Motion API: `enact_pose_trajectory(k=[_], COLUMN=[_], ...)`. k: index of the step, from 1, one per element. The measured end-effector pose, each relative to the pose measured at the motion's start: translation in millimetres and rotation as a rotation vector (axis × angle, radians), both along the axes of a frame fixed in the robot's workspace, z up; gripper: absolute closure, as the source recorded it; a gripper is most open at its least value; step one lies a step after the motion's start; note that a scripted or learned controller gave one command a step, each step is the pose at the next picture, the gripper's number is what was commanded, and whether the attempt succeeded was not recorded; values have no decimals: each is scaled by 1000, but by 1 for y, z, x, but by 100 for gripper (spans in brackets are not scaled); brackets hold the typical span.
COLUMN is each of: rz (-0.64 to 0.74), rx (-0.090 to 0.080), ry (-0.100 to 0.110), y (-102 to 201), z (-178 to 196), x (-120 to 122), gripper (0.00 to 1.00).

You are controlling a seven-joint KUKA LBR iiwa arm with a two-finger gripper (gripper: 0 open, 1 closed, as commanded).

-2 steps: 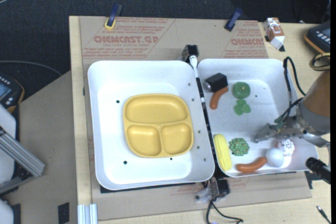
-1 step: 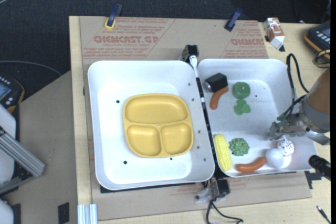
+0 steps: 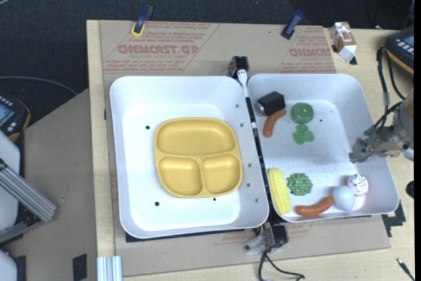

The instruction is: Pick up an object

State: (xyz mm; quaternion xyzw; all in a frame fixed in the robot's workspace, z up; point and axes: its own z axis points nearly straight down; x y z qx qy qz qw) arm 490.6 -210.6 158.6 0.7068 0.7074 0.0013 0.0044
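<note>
Rightward, the hand [image 3: 360, 151] hovers at the right bin's rim [image 3: 378, 141]; grip state unclear.

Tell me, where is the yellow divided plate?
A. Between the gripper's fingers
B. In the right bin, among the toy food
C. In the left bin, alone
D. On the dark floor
C: the yellow divided plate lies flat in the left bin, while the toy corn and other food sit in the right bin.

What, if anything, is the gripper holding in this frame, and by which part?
Nothing that can be seen. The gripper sits at the right bin's right wall, apart from the toys, with no object visible between its fingers.
</note>
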Motion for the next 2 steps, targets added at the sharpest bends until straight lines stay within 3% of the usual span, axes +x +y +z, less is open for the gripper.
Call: enact_pose_trajectory(k=[1, 2], rz=[0, 0], rx=[-1, 2], ry=[-1, 4], y=[-4, -4], z=[64, 66], x=[0, 0], gripper=[100, 100])
